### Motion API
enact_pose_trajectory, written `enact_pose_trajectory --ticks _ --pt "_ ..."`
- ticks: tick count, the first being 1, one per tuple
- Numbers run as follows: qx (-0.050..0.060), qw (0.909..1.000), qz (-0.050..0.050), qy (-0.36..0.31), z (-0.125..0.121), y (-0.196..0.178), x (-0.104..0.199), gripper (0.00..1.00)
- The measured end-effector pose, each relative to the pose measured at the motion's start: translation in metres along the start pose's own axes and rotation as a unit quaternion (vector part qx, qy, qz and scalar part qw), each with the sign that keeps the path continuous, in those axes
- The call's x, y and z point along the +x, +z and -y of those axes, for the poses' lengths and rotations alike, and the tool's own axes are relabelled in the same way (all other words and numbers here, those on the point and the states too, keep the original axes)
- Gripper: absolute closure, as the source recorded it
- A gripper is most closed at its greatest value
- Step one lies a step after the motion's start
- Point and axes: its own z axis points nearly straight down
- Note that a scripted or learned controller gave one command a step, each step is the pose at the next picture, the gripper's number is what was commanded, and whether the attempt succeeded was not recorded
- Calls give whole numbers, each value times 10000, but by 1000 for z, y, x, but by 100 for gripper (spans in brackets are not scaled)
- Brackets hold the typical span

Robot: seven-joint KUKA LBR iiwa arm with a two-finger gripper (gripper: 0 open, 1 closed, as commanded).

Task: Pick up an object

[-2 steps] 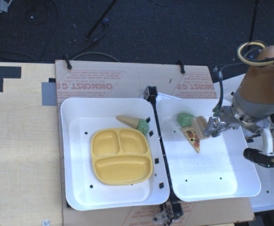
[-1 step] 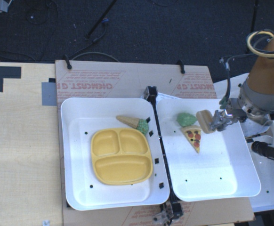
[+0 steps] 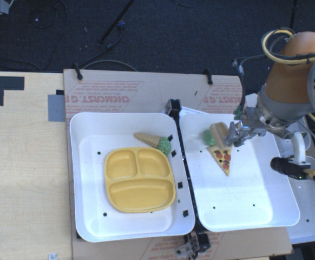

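In the right bin (image 3: 249,199), near its back left, lies a toy pizza slice (image 3: 223,159) with its tip pointing toward the front. Just behind it a tan, bread-like piece (image 3: 218,131) rests against a small green object (image 3: 208,138). My gripper (image 3: 235,136) hangs low over the right side of this cluster, right next to the tan piece and the wide end of the pizza slice. Its tip is dark and partly hidden by the wrist. I see nothing lifted off the bin floor.
The left bin (image 3: 87,199) holds a yellow divided plate (image 3: 140,179) and a toy ice cream cone (image 3: 151,140) with a green scoop behind it. A black divider (image 3: 181,161) runs between the bins. The arm's grey and orange body (image 3: 287,85) stands over the right bin's back right corner.
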Motion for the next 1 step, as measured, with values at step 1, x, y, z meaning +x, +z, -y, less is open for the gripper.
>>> enact_pose_trajectory --ticks 1 --pt "2 10000 3 2 -12 -5 52 100"
